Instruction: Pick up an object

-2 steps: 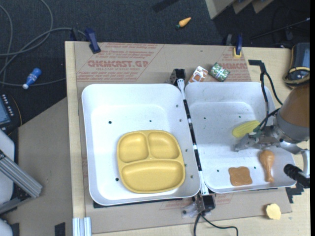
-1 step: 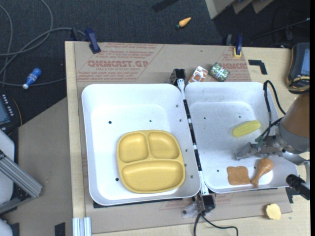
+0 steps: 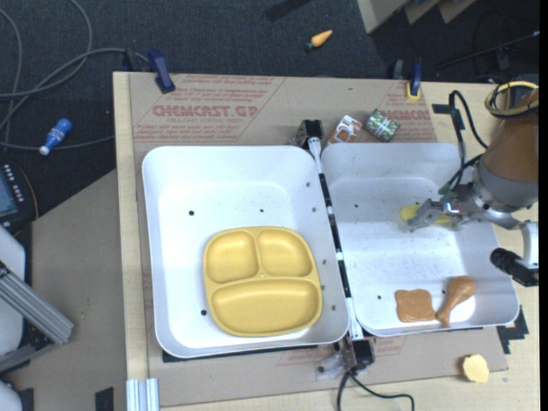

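Yellow plate low left, tool mid-right bin

A yellow divided plate sits in the white left bin. A tan toast slice and brown drumstick lie at five o'clock in the white right bin.

Tabletop is a cardboard-covered board printed with red lettering, blue clamps at the back edge left and right. Behind the bins on the board: a small brown-white packet just beside a green can lying on its side; a yellow chunk sits near the front right corner. On the dark floor: blue-white bottle at left among grey cables, small orange piece beyond the back edge.
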Robot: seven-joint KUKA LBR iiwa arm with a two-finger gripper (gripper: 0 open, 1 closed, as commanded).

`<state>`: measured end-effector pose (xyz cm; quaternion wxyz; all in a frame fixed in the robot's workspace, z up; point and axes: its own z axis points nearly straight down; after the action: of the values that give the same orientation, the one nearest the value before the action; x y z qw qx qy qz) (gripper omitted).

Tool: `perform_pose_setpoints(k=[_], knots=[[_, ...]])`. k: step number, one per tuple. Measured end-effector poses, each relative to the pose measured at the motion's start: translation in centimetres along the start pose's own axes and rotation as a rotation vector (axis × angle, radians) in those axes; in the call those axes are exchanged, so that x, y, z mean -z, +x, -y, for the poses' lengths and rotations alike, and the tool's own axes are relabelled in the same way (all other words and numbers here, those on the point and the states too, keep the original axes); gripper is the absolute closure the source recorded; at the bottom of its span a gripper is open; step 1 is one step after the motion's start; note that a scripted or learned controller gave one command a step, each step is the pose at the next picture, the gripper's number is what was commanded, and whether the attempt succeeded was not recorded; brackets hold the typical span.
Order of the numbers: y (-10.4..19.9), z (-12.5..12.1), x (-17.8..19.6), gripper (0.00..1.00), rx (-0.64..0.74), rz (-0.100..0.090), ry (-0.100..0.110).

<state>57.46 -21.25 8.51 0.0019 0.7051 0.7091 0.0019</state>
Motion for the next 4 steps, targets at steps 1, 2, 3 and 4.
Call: perform_pose_setpoints(k=[1,2,3,4], knots=[[4.6,-0.1,1.9,0.0,-0.001,-0.002,0.005],[1.2,-2.1,4.5,0.0,-0.007,0.004,-0.001],[4.3,-2.7,0.7,0.0,-0.004,0.014,-0.013],[1.0,4.0,3.6,0.0,-0.011,0.0,0.009]])
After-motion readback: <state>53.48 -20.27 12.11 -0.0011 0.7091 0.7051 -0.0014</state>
